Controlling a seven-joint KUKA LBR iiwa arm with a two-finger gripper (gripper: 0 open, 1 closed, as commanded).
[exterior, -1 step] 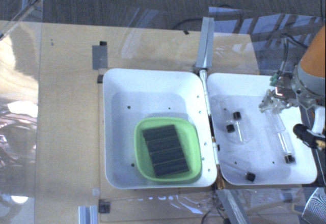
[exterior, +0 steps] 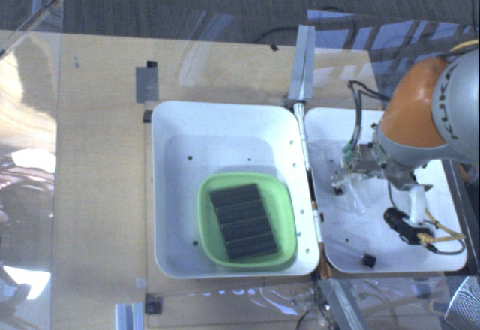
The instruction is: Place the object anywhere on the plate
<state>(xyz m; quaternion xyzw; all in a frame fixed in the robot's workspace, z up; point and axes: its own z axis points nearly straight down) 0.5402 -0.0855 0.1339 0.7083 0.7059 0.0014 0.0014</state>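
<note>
Hand (exterior: 346,180) sits over your right bin (exterior: 442,257), blurred beneath the arm (exterior: 420,115); you can't tell its grip.

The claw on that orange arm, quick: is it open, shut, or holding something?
Claw: it cannot be told; it hangs over the right bin.

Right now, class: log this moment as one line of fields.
arm: over right bin | gripper: low in right bin, fingers unclear | plate: green, in left bin | dark ridged block: lying on plate | status: block on plate
</note>
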